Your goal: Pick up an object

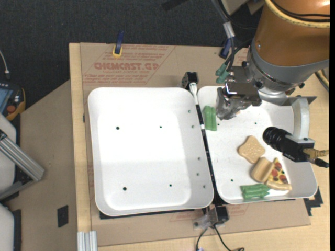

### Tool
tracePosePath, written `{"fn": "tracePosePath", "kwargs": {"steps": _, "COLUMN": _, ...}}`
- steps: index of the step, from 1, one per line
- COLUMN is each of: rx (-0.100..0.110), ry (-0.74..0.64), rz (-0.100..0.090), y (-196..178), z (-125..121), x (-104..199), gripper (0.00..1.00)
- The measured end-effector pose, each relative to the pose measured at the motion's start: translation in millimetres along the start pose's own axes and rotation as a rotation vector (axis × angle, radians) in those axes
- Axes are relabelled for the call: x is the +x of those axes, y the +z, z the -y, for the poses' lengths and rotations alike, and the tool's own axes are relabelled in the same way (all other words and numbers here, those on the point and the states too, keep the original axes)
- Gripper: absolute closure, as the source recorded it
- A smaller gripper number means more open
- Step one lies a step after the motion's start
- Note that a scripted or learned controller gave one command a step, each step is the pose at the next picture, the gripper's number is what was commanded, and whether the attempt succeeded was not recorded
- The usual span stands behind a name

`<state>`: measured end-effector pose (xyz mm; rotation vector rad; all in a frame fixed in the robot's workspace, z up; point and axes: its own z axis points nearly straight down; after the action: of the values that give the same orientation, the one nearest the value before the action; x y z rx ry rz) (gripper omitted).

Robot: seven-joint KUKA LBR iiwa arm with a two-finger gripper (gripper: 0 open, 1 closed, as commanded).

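The brown cardboard-topped desk [131, 61] carries two shallow white plastic bins side by side. The grey arm with the orange band [296, 20] comes in from the upper right, and its metal pincer [229, 109] hangs low over the upper left part of the right bin [298, 190]. Whether it is released or clenched cannot be told from this angle. The left bin [141, 150] lies well to the pincer's left. Just beside the pincer, on its left, a light green oblong block [210, 118] lies against the right bin's left wall. Below and right of the pincer sit a tan toast-shaped piece [252, 148], a tan bread-roll shape [261, 169], a toy pizza slice [278, 175] and a dark green flat bean-like piece [254, 192].
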<state>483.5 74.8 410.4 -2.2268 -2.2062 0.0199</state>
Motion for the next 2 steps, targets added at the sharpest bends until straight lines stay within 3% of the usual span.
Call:
{"fn": "tracePosePath", "kwargs": {"steps": 1, "rx": -0.014, "ry": -0.008, "rz": -0.004, "y": -7, "z": -1, "x": 5, "gripper": 0.00}}
{"fn": "tracePosePath", "kwargs": {"steps": 2, "rx": -0.024, "ry": -0.012, "rz": -0.007, "y": -104, "z": 6, "x": 26, "gripper": 0.00}}
